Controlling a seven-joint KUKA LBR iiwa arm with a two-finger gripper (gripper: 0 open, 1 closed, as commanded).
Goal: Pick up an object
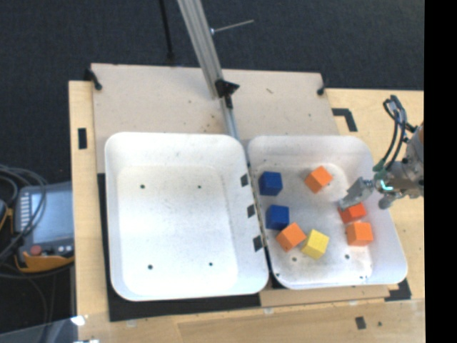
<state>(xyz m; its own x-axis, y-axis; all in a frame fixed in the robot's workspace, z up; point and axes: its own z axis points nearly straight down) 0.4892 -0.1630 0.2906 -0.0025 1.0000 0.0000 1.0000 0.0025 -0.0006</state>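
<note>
The right bin (300, 146) holds several cubes. Two blue cubes (270, 183) (277, 216) lie by its left wall, and an orange cube (318, 179) sits near the middle. Another orange cube (290, 236) touches a yellow cube (315, 244) toward the front. At the right side a red-orange cube (353, 211) lies just above an orange cube (360, 233). My gripper (370, 194) hangs over the bin's right side, open. One grey finger (355, 191) points down at the red-orange cube's top edge. Nothing sits between the fingers.
The left bin (178, 213) lies beside the right one, with small black clips along the shared wall. A slanted metal rail (203, 41) runs from the back toward the bins. Cables (394, 131) hang by the arm at the right.
</note>
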